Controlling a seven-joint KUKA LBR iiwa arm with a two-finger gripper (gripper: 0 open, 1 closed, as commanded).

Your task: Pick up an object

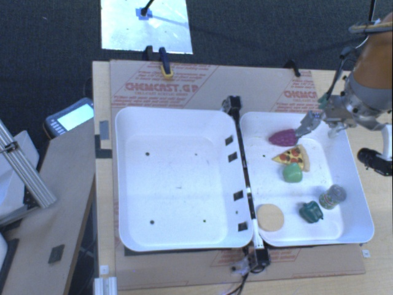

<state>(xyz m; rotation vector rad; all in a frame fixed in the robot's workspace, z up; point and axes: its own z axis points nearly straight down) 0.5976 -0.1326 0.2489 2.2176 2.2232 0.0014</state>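
The gripper (320, 123), fingers spread and holding nothing, hangs just right of the purple toy (283, 137), whose long axis runs left-right.

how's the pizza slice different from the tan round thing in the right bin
The pizza slice is a yellow wedge with red spots; the tan round thing is a plain disc of one colour. The pizza slice lies mid-bin, touching the green piece; the tan round thing sits apart at the near left corner, by the divider. The pizza slice is nearer the gripper. Both lie flat in the right bin.
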